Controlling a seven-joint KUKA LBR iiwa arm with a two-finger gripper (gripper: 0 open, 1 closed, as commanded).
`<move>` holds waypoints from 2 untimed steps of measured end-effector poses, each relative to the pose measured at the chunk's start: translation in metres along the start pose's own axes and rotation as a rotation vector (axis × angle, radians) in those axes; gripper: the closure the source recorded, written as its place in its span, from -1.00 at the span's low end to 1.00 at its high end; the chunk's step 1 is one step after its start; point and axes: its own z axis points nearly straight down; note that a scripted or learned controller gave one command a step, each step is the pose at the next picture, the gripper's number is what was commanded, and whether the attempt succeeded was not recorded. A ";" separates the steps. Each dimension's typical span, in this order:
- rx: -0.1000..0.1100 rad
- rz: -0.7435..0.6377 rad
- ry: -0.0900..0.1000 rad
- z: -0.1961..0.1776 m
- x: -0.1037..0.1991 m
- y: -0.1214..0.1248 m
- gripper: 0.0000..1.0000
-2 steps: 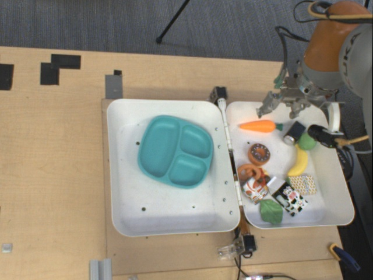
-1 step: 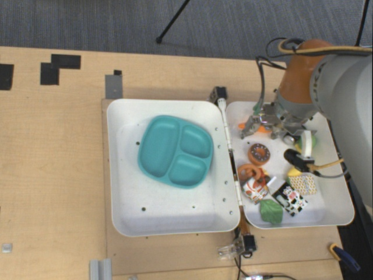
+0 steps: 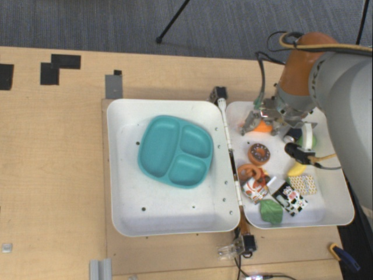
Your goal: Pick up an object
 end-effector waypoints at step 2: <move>-0.024 0.006 -0.006 -0.001 0.014 -0.093 -1.00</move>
